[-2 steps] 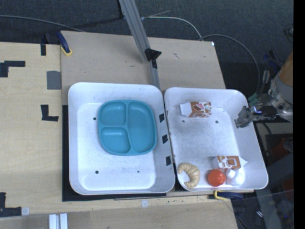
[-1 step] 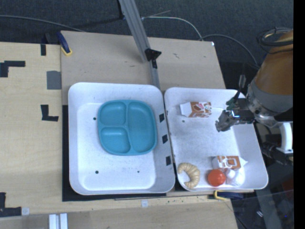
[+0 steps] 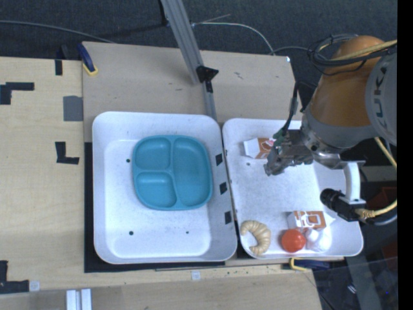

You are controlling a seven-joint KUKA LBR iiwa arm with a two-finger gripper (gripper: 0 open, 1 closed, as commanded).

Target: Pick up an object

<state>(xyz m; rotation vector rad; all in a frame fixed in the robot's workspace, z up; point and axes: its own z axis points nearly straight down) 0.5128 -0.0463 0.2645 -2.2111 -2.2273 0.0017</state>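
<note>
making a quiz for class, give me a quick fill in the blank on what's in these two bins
1. The divided plate in the left bin is ____ in colour.
2. The croissant lies in the ____ bin.
3. Right of the croissant sits a red ____.
4. The end effector hangs over the ____ bin.

Missing words: blue; right; tomato; right

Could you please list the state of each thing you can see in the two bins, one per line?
Blue divided plate: flat, upright, in the left bin.
Croissant: lying loose, right bin front.
Red ball: resting beside a small packet.
Gripper: low over the right bin, near another packet.
</note>
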